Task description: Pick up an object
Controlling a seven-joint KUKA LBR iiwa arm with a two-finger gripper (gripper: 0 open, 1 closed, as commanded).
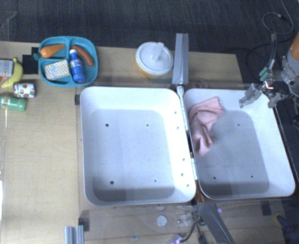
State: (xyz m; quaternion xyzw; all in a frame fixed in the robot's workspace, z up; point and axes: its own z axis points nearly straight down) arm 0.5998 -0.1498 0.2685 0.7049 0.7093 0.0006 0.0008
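A crumpled pink cloth [205,119] lies in the right bin [271,182], against its left wall near the back. My gripper [261,95] hovers over the back right corner of that bin, to the right of the cloth and apart from it. Its two fingers [247,95] are spread, open, with nothing between them. The grey arm with its orange band comes in from the right edge.
The left bin [134,187] sits beside the right one, with a metal divider [180,60] behind their seam. On the bench behind are a white lidded tub [154,58] and a blue divided plate [68,61] of toy food. A banana [14,73], a can [24,90] and a green bottle [7,102] lie far left.
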